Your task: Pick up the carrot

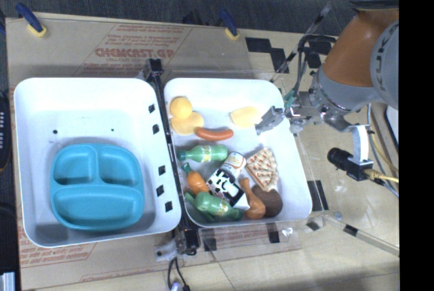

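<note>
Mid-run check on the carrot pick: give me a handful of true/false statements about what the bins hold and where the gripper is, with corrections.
1. The blue tray lies in the left bin. True.
2. The carrot lies in the left bin. False: it lies in the right bin, near its left wall.
3. The gripper is at the right bin's right edge. True.
4. The carrot is between the fingers. False: it lies in the bin, apart from the gripper.
5. The pizza slice lies on the blue tray. False: it is in the right bin.
</note>
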Robot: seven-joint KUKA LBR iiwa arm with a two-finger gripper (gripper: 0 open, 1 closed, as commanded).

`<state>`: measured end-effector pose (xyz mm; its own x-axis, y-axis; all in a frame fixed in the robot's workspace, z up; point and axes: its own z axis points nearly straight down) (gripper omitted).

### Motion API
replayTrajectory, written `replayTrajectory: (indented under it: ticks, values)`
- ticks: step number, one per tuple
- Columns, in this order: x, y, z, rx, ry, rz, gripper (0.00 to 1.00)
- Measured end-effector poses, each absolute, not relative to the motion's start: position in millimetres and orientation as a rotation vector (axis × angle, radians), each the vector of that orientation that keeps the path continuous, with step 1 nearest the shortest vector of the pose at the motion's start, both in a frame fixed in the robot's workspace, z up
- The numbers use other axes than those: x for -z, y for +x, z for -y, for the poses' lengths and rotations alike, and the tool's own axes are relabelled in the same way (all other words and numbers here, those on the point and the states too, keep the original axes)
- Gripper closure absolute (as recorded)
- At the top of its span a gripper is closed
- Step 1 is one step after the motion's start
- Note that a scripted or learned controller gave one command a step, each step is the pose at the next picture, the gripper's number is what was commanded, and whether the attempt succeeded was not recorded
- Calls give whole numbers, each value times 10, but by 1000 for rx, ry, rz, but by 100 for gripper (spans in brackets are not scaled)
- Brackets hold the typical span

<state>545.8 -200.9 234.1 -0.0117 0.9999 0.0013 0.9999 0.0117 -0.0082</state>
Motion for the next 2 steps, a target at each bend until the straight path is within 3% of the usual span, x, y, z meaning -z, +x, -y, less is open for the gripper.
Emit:
replayTrajectory:
  ticks: [1, 2]
  values:
    - [-904, 6447, 1889, -7, -2245, 2192, 0]
    - [-1024, 6451, 1898, -12, -2237, 2199, 100]
